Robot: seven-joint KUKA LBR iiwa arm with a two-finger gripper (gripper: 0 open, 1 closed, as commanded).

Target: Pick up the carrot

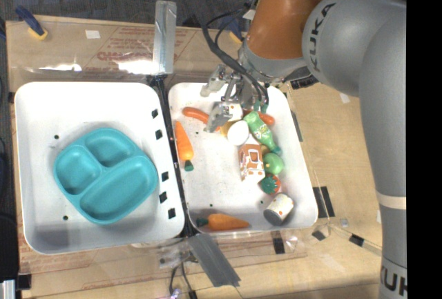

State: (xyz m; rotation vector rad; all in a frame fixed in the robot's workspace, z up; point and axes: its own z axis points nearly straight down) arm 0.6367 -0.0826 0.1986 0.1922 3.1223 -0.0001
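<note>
right bin, upper half: gripper above the toys, carrot at the left wall

- arm: grey, orange band above the wrist, reaching in from the right over the right bin's far end.
- gripper: metal, low over the upper middle of the right bin; whether it is released or clenched cannot be told from this slant. nothing is seen gripped by it.
- carrot: orange, green stub at its near end, lying lengthwise along the right bin's left wall; it sits to the left of the gripper and nearer the camera, apart from it.
- second carrot: lying flat along the bin's near wall, well apart from the gripper.
- small orange piece: just left of the gripper.
- white egg: just beside the gripper, on its right.
- green bottle, carton, white cup: strung down the bin's right side.
- left bin: holds a teal divided plate.
</note>
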